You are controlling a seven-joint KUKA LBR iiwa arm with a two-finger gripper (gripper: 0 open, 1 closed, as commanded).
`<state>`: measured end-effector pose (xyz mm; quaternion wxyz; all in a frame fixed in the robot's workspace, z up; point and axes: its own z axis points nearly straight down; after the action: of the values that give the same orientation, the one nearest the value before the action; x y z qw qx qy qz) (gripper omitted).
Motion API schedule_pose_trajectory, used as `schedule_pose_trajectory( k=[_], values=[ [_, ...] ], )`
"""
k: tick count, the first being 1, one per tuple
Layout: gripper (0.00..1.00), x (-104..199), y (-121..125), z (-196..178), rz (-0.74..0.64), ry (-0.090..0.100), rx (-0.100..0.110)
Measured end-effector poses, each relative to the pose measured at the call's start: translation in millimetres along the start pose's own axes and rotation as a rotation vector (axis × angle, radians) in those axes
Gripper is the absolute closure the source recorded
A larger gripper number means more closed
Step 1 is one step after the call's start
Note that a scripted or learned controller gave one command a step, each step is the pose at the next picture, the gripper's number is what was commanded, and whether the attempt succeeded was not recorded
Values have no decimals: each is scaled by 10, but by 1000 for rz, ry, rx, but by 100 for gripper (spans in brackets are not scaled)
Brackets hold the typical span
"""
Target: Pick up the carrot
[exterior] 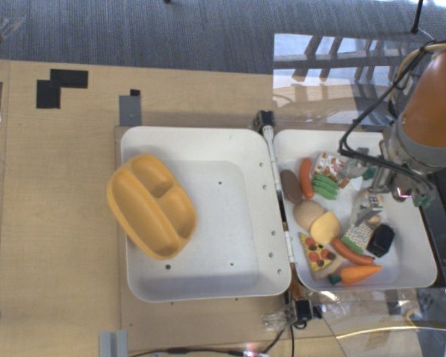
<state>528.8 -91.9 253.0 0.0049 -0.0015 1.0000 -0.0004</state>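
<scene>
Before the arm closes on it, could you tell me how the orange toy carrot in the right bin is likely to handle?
The orange toy carrot looks like moulded plastic, so probably stiff and light. Its tapered, rounded body may roll or slip between fingers. It lies close against the red sausage, so a push could nudge both.

The carrot [359, 274] lies in the right bin [424, 262] (near edge), plate [150, 205] left.

Grey arm [424, 143], orange band, black cables
</scene>
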Motion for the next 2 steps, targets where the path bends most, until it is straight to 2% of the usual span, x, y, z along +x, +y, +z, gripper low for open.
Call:
schedule_pose_trajectory(
  k=[1, 2],
  values=[
    [0, 260, -386, 1090, -200, 9, -2],
    [0, 298, -943, 1617, -83, -11, 3]
  ],
)
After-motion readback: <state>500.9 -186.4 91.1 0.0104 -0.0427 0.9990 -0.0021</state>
